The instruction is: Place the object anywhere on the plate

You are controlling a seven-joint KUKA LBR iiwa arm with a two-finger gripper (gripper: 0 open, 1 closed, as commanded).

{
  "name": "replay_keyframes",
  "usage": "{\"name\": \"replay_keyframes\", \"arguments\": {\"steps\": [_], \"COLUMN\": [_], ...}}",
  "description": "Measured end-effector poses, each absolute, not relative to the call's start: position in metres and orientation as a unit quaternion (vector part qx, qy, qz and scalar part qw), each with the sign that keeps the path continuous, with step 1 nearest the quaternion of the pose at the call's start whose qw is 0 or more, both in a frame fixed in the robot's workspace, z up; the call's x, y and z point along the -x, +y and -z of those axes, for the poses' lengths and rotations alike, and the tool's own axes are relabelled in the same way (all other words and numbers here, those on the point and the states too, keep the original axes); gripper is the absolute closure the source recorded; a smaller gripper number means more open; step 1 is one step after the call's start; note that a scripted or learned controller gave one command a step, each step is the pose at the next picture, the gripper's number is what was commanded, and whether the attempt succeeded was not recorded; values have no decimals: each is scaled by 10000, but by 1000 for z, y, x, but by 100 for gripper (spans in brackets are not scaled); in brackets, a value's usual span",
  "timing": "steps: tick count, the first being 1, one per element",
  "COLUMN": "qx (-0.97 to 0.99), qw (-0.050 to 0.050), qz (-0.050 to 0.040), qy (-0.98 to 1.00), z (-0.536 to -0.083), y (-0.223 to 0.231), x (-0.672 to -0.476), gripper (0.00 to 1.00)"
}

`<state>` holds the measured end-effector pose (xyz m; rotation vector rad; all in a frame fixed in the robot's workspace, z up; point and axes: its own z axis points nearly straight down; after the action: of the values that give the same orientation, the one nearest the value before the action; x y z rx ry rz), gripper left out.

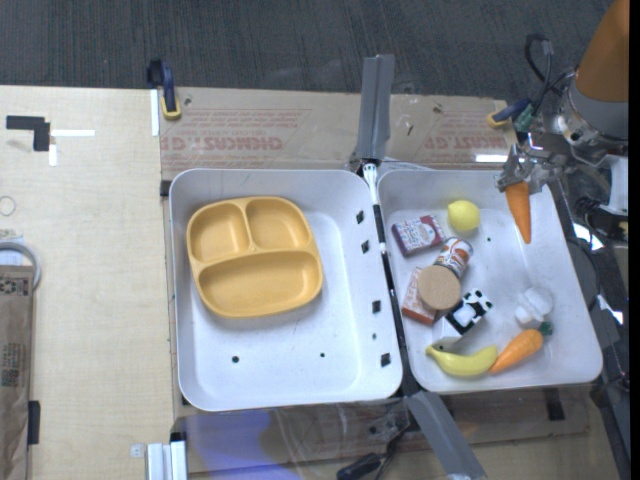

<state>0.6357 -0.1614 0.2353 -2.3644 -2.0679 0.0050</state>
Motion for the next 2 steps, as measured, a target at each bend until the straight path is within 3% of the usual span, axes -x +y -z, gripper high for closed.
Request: {"name": "replay_keyframes", "arguments": {"steps": [1, 2], "qx": [7185, 6312], "qw": [15, 0], "qz": [-17, -5], "qy": [-6955, -7756], "z": [-190, -235], "y": [-83, -20], "x": [-596, -584], "gripper": [100, 100]}}
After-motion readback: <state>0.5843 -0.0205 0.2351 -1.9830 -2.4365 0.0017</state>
